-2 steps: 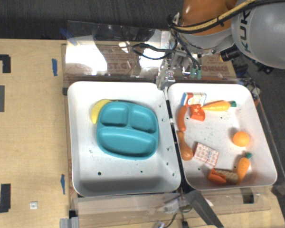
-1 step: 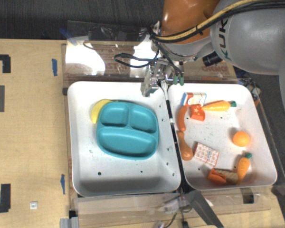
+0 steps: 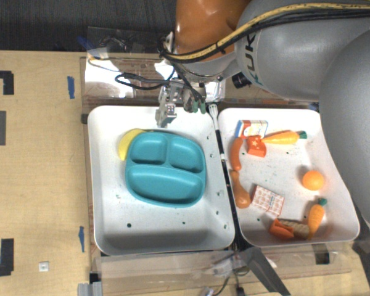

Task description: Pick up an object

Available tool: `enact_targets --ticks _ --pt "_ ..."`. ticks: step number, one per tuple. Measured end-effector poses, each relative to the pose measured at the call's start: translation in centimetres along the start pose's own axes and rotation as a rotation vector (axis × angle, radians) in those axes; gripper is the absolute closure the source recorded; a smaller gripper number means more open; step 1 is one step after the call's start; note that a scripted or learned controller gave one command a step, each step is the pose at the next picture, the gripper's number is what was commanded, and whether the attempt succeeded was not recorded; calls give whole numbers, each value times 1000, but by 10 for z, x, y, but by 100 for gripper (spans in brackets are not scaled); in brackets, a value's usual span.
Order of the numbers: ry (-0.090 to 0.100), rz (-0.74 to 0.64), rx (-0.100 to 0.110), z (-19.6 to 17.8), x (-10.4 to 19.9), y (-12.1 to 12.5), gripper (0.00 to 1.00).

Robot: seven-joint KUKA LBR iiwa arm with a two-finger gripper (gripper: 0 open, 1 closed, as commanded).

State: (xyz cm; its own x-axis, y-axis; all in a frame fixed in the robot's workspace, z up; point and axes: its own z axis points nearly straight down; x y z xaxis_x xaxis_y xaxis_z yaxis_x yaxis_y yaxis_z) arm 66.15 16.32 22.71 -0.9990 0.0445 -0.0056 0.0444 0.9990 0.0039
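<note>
My gripper [image 3: 168, 117] hangs over the far edge of the left bin [image 3: 105, 184], just above a teal divided plate [image 3: 165, 168]; nothing shows between its metal fingers. A yellow item [image 3: 126, 140] pokes out from under the plate's far left corner. The right bin [image 3: 339, 221] holds a carrot [image 3: 282, 138], an orange ball [image 3: 312, 180], a second small carrot [image 3: 316, 216], a hot dog [image 3: 237, 171], an orange-red block [image 3: 256, 146], a white and blue box [image 3: 251, 127], a patterned packet [image 3: 267, 200] and a brown and orange piece [image 3: 288, 228].
The grey arm with its orange band [image 3: 203, 17] fills the upper right and overhangs the right bin's far side. Cables [image 3: 135, 80] lie behind the left bin. The wooden bench [image 3: 31, 165] stretches out to the left.
</note>
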Motion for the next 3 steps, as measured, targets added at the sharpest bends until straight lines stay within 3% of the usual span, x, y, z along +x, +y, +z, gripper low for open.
enact_targets --ticks 1,3 --pt "-6 40 -3 -35 8 52 100" --pt "-23 39 -9 -59 4 53 100"
